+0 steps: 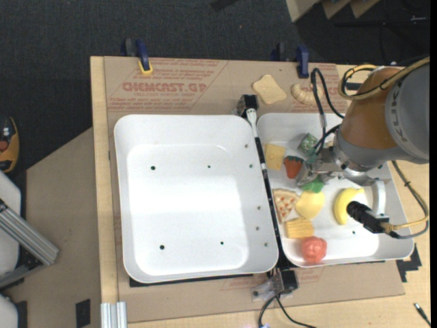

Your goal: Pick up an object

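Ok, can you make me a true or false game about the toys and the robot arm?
1. The toys lie in the right bin. True.
2. The tomato sits at the far end of that bin. False: it is near the front edge.
3. The arm reaches over the right bin. True.
4. The pizza slice lies on the cardboard. False: it is in the bin.
5. A bread piece lies outside the bins. True.
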